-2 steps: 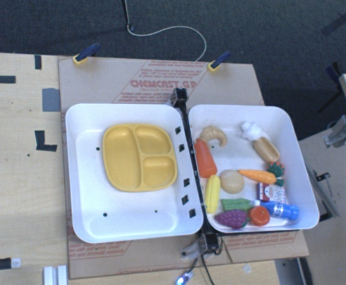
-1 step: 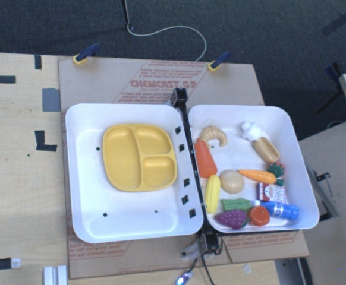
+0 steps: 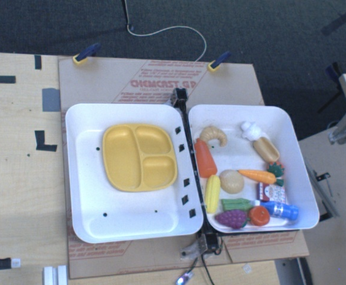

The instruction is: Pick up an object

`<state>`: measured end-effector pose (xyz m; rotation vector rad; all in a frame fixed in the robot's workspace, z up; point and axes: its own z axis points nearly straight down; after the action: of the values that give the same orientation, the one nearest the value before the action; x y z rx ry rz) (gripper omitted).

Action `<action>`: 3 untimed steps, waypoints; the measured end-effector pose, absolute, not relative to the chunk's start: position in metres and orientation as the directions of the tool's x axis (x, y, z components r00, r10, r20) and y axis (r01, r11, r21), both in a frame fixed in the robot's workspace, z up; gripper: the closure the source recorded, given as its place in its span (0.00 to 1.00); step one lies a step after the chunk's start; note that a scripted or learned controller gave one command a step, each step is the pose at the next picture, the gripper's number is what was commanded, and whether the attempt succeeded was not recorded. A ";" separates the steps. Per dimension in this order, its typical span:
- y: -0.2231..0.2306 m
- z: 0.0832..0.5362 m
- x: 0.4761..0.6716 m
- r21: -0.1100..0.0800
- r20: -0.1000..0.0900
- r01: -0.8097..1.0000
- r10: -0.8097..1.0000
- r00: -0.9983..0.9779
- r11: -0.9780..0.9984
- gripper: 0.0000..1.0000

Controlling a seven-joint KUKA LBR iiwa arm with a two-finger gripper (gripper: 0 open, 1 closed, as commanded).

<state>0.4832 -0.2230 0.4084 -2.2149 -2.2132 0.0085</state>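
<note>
A single fixed camera looks down on the bench from above at a slight slant, far enough back to take in both white bins whole. The left bin and the right bin sit side by side near the middle of the frame. Dark floor fills the top of the view beyond the bench's far edge, and the near edge runs along the bottom.

Two smooth glossy white plastic bins, a matt yellow plastic plate, on brown cardboard.
</note>
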 end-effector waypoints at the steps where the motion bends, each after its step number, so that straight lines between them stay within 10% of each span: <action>1: -0.203 0.256 0.482 -0.013 0.005 1.000 1.000 -0.001 0.001 1.00; 2: -0.193 0.479 0.485 0.018 -0.007 1.000 1.000 -0.003 0.003 1.00; 3: -0.193 0.375 0.483 -0.009 0.002 1.000 1.000 0.001 -0.001 1.00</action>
<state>0.4832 -0.1930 0.3754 -2.2169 -2.2152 0.0075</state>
